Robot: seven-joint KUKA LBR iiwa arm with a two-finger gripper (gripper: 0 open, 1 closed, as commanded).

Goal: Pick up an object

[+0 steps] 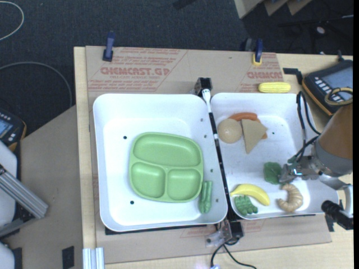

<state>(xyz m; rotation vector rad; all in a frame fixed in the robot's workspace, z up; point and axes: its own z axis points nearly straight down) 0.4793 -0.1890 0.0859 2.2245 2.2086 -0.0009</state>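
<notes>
Hovering just right of the green leafy toy (273,172), the gripper (293,172) hides its grip state; that light, stiff plastic piece suits a pinch across its middle.

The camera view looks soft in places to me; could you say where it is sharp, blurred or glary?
Camera view: even, soft lighting with faint shadows; the green tray and banana read clearly; the gripper is small and murky; the white bins look bright but not blown out.

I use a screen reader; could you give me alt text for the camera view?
The gripper hangs low in the right bin between a green leafy toy and a croissant, near a banana. The left bin holds a green divided plate.
</notes>
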